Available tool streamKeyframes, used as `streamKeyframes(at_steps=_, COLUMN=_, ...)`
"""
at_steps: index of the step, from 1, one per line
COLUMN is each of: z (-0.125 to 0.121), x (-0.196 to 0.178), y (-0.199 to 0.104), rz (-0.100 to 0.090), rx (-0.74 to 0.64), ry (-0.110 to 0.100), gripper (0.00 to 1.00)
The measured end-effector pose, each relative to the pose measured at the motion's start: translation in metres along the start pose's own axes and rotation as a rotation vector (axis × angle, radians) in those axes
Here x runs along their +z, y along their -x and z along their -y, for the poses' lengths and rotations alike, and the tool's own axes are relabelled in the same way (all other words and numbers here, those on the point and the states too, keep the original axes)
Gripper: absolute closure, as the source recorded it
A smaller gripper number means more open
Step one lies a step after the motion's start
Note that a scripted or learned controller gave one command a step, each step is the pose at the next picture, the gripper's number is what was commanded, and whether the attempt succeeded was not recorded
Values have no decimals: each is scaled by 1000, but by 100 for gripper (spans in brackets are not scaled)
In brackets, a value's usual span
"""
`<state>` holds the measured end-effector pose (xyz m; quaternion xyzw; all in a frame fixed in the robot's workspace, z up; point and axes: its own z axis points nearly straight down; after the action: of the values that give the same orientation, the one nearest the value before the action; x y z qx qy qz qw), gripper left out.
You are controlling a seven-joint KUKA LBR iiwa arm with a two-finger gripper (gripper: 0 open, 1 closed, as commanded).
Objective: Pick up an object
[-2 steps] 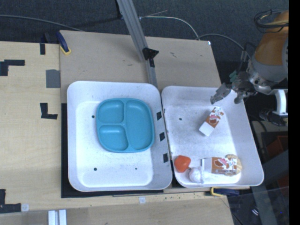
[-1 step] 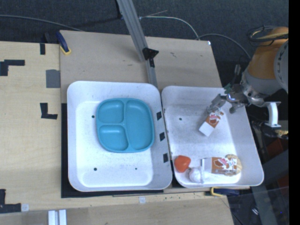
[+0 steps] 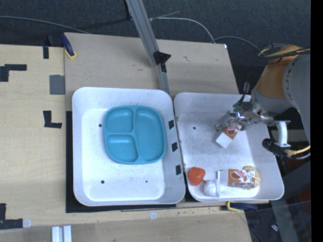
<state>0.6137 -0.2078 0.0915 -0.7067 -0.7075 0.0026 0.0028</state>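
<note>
Camera view: my gripper (image 3: 229, 123) sits at centre right of the frame, over the right bin (image 3: 202, 105), its jaws closed around a small white carton (image 3: 226, 136). I should lift straight and slowly.

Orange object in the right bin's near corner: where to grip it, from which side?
Take the orange object across its rounded middle, straight from above. Close the fingers front to back: the bin wall crowds its left and a white item its right.

Blue divided plate (image 3: 135, 134) set in left white bin (image 3: 83, 185); grey pole (image 3: 144, 26) slanted over bench (image 3: 30, 135).
</note>
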Motion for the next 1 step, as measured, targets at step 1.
streamKeyframes(at_steps=1, z=-2, x=-14, y=-1, rz=1, rx=-2, ry=6, gripper=100)
